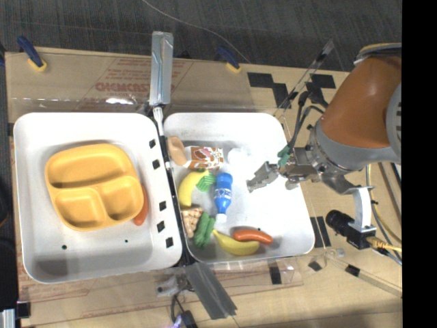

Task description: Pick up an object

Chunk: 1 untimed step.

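Note:
The right bin (293, 214) holds a pile of toy food: a blue bottle (222, 191), a yellow banana (186, 188), a small green piece (203, 180), a brown packet (205, 156), a second banana (235, 244) with an orange-red sausage (252, 236) lying on it, and a dark green vegetable (203, 229). My gripper (261, 177) hangs over the bin's right half, to the right of the blue bottle and apart from it. It looks open with nothing between its fingers.
The left bin (41, 251) carries a yellow divided plate (92, 183) with an orange-red item (140, 214) at its right edge. A tan piece (177, 150) and a waffle-like piece (191, 219) lie by the wall between the bins. Cables run at the right.

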Available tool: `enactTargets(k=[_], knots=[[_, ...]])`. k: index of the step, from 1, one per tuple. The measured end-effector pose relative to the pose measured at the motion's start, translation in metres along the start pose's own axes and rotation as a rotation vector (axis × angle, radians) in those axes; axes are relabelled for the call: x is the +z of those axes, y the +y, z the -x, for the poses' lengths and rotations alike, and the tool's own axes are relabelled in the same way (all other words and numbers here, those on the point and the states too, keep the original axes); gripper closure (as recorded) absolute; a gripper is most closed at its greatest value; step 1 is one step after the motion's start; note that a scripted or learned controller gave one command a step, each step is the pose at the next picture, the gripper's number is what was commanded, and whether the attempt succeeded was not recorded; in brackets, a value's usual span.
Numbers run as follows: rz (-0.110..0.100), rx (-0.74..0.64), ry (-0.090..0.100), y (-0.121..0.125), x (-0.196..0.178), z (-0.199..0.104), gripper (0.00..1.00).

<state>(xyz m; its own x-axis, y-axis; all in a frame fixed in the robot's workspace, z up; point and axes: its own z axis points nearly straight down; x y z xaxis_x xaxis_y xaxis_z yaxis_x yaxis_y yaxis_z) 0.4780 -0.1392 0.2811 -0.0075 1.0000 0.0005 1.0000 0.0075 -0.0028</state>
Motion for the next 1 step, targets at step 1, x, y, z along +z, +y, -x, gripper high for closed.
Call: enactTargets(k=[1], knots=[[-0.006,-0.275,0.003,0.0322,0.1368,-0.0323,0.00]])
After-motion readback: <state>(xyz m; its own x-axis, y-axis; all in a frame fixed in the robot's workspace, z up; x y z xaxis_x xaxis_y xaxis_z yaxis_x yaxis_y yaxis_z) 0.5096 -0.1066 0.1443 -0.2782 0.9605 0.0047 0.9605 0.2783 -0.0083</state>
